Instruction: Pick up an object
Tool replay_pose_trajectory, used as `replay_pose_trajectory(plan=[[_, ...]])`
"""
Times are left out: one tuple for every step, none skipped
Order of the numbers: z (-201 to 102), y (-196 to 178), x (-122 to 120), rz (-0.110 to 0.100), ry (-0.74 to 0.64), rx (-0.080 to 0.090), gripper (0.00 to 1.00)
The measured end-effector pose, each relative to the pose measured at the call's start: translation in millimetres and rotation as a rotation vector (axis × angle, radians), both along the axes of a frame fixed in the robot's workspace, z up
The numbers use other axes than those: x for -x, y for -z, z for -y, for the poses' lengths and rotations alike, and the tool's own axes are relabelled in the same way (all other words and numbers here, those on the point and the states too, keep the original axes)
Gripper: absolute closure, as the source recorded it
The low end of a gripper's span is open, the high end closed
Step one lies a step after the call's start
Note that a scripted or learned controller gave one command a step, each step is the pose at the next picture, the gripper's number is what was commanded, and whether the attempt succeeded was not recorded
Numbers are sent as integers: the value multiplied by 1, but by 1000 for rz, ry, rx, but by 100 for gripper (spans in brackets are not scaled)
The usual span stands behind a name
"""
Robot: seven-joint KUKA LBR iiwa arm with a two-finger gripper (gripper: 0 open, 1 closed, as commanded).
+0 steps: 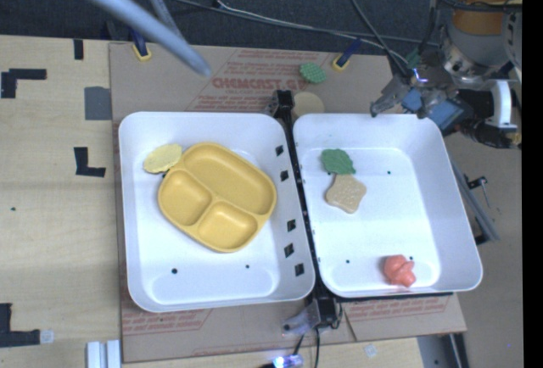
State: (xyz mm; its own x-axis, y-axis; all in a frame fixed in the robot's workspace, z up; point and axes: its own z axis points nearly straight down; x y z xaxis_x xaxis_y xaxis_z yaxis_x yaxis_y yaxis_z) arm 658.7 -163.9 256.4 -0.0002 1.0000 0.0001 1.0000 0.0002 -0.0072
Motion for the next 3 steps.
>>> replay_pose_trajectory(plan=[[0,-3,-1,6,-1,1,0],[-4,41,2,2,-1,1,0],[-4,106,7,-1,-1,1,0]])
